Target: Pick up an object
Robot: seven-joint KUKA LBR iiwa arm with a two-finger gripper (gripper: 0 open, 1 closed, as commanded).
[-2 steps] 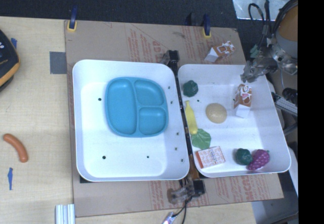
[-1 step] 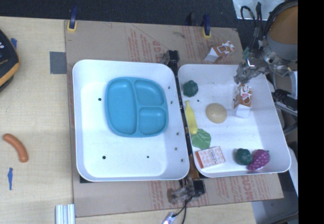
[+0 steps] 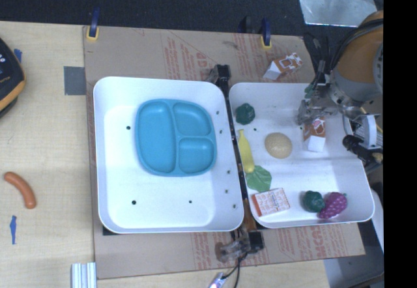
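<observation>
Fingers (image 3: 313,117) over small carton (image 3: 315,135) in right bin (image 3: 352,172); grip unclear. Smooth beige round lump (image 3: 279,145) nearby.

Two white bins sat side by side on the bench. The left bin (image 3: 111,150) held a blue plate (image 3: 176,137) with three parts. The right bin (image 3: 352,169) held a dark green lump (image 3: 245,113), a yellow banana (image 3: 245,152), a green leaf (image 3: 259,178), a tan ball (image 3: 279,145), a red and white packet (image 3: 270,202), a green ball (image 3: 313,201) and purple grapes (image 3: 333,204). The gripper (image 3: 313,111) hung just above a small carton (image 3: 315,135). A sausage (image 3: 21,189) lay on the bench, far left.
</observation>
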